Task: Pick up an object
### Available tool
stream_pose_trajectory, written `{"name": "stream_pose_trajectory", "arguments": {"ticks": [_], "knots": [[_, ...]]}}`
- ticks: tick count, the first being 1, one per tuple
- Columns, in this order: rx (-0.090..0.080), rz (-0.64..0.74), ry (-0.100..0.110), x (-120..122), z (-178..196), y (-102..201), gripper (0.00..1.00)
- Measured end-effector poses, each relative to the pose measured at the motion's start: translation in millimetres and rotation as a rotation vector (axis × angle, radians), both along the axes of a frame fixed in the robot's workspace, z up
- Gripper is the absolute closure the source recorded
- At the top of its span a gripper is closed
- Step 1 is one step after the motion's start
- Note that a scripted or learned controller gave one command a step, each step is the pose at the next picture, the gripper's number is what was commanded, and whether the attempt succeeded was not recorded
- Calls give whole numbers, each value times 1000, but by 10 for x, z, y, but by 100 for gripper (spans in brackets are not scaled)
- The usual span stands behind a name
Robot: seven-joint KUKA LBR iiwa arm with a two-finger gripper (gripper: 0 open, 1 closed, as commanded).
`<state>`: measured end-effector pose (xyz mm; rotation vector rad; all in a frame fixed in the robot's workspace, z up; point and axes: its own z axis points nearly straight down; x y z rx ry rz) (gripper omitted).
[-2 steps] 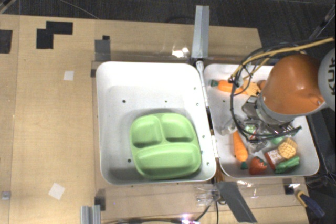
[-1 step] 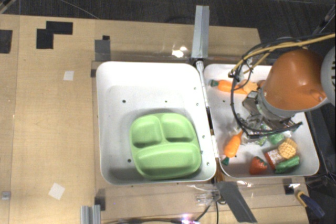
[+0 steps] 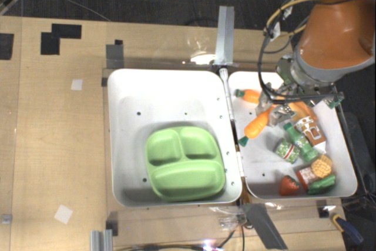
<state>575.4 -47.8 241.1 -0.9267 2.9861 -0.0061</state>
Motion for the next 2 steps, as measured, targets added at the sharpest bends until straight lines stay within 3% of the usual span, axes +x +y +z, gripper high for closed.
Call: {"name": "stream_pose_trajectory", "arguments": {"ticks": [1, 2], "knots": [[0, 244, 7, -732, -119, 734, 100], [3, -46, 5, -796, -10, 923, 100]]}}
